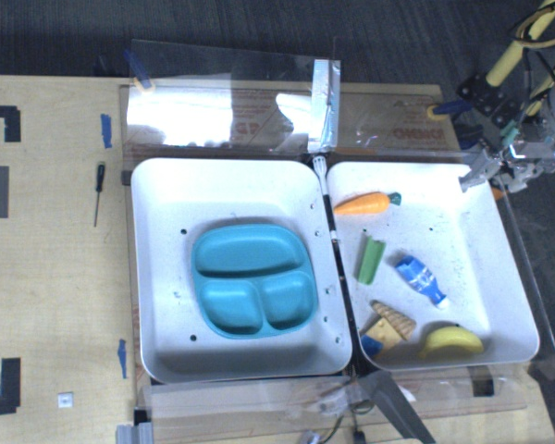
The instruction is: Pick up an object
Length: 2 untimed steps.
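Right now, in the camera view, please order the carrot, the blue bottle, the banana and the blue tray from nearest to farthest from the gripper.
The gripper is at the right bin's upper right rim.
1. Carrot, top left of the right bin. The blue bottle is nearly as close, so this ranking is narrow.
2. Blue bottle, middle of the right bin.
3. Banana, bottom of the right bin.
4. Blue tray, in the left bin.
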### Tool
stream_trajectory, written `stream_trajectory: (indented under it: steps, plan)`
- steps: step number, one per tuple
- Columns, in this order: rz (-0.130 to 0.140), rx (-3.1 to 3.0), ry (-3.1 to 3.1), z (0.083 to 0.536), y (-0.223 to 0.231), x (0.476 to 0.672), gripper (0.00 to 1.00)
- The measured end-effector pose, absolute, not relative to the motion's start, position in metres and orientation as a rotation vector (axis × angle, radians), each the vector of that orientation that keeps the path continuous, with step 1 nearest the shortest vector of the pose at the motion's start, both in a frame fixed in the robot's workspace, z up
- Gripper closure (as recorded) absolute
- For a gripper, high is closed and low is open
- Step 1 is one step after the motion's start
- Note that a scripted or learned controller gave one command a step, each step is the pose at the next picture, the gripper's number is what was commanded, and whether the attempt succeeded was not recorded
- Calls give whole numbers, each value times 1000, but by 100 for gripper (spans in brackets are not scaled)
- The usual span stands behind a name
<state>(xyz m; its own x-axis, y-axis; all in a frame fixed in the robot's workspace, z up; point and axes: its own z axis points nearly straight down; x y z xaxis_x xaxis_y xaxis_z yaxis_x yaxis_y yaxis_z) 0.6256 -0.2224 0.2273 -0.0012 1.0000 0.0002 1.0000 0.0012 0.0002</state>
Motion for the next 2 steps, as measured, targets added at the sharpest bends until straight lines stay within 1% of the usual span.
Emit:
stream_trajectory:
  steps: [1,2]
  plan:
    - [-5,2130,2320,139,-190,556,0]
    - [5,2241,2194,87,-133,539,0]
